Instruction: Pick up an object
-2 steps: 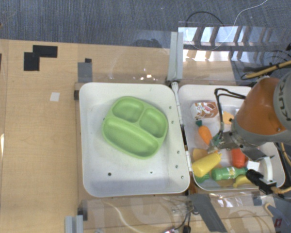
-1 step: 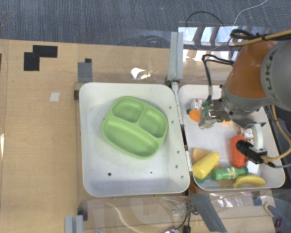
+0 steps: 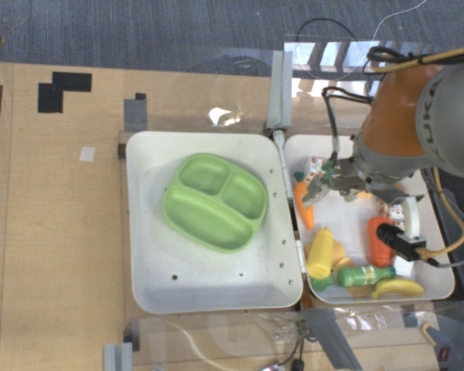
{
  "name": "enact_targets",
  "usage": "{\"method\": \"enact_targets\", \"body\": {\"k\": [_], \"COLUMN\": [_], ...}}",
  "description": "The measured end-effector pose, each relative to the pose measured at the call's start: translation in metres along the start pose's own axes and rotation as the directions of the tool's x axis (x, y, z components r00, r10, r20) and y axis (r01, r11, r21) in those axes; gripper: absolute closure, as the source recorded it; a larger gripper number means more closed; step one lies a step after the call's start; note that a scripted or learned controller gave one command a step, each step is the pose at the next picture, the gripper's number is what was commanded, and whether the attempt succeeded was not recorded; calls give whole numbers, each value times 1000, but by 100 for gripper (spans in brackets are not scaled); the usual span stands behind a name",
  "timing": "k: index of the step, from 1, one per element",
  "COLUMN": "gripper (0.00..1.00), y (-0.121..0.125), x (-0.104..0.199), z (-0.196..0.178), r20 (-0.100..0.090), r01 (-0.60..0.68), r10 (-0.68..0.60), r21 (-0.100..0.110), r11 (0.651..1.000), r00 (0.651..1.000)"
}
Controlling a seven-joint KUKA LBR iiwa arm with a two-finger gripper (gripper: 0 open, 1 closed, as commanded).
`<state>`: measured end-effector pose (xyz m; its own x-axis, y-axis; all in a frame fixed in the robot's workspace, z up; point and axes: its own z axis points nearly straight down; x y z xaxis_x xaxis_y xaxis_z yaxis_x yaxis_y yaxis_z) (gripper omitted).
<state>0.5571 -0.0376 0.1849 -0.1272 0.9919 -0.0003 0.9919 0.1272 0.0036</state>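
My gripper (image 3: 322, 182) hangs low over the upper left part of the right bin (image 3: 442, 284), reaching in from the right under the orange band (image 3: 398, 118). Its tip is right beside the leafy top of an orange carrot (image 3: 304, 209) that lies along the bin's left wall. A small white printed packet (image 3: 317, 166) sits just behind the tip. Whether anything is held is hidden by the gripper body.
The right bin also holds a yellow bottle (image 3: 321, 253), a green bottle (image 3: 366, 275), a banana (image 3: 397, 287), a red item (image 3: 380, 238) and a white item (image 3: 409, 215). In the left bin (image 3: 151, 284) a green divided plate (image 3: 215, 201) lies.
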Motion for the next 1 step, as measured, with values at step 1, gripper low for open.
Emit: {"method": "enact_targets", "body": {"k": [1], "gripper": [0], "y": [91], "x": [-53], "z": [0], "r20": [2], "r01": [-138], "r10": [138], "r21": [0], "r11": [990], "r00": [990]}}
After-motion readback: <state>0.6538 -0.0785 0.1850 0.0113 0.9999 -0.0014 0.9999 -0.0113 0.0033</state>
